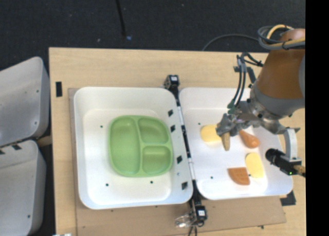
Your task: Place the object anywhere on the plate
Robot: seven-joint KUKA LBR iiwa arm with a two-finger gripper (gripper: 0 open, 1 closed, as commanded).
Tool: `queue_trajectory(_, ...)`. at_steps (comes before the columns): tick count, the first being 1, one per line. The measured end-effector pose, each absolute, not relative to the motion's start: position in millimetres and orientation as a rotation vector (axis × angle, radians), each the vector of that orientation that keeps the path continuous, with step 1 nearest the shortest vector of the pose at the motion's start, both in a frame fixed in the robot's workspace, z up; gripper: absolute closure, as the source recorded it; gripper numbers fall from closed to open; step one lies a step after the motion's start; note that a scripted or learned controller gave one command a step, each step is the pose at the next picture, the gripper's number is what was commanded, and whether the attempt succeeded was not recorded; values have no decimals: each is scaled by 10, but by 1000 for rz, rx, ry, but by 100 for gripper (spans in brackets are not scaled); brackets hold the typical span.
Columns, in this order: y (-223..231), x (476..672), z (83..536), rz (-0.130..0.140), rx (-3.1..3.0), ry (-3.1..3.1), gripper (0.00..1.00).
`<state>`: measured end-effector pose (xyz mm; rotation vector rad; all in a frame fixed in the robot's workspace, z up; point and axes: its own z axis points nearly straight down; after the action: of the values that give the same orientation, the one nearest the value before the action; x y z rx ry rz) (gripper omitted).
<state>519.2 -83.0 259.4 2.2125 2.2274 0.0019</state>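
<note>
A green sectioned plate point(139, 145) lies in the left white bin point(87, 122). In the right bin point(205, 106) lie several food pieces: a pale yellow lump point(208, 134), an orange carrot-like piece point(250, 139), a yellow block point(254, 165) and an orange-brown wedge point(239, 175). My gripper point(226, 138) hangs over the right bin, just right of the pale yellow lump, its tips pointing down between that lump and the carrot-like piece. Nothing shows between its fingers.
A black divider with clips point(181, 132) runs between the two bins. Cables point(241, 83) trail along the arm at the right. The wooden bench point(128, 68) surrounds the bins.
</note>
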Motion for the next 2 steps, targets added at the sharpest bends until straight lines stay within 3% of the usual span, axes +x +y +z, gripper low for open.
queue_trajectory(2,154,5492,2644,4,2212,2230,100)
